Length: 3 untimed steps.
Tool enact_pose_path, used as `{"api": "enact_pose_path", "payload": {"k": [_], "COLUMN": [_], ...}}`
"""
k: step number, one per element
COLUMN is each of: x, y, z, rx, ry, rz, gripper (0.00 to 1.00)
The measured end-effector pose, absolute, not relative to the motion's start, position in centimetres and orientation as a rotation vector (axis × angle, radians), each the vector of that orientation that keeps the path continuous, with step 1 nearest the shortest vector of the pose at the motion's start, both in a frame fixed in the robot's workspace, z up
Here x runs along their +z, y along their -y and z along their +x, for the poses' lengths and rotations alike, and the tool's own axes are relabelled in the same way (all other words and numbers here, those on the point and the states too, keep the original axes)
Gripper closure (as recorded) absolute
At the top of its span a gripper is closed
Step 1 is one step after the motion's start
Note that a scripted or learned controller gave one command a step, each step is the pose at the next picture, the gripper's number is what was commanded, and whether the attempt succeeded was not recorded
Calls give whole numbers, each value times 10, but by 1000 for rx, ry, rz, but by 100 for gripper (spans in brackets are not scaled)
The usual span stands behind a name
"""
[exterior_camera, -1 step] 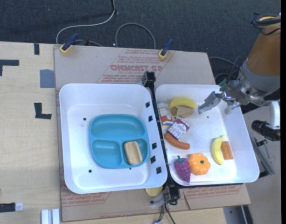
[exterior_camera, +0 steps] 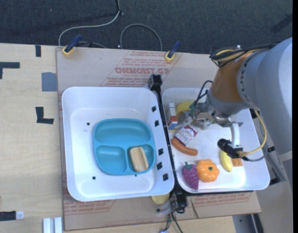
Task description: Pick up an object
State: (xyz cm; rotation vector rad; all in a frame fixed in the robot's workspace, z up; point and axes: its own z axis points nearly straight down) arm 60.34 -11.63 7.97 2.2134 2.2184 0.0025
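Gripper (exterior_camera: 200, 116) low in right bin (exterior_camera: 255, 181), over the packet (exterior_camera: 186, 134) beside the hotdog (exterior_camera: 184, 147); grip state can't tell. Best to center on one item, avoid bin wall, close squarely before lifting.

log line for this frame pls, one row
arm: over right bin | gripper: low at back-left items, grip unclear | hot dog, grapes, pumpkin, banana: in bin | left bin: blue tray with bread
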Motion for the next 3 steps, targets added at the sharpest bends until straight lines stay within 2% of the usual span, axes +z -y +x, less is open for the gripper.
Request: {"api": "enact_pose_path", "payload": {"k": [1,2,3], "x": [86,88,154], "y": [102,176,94], "z": [666,604,659], "rx": [-32,3,11], "ry": [-2223,-2209,-2229], "rz": [2232,2224,2207], "gripper": [0,0,0]}}
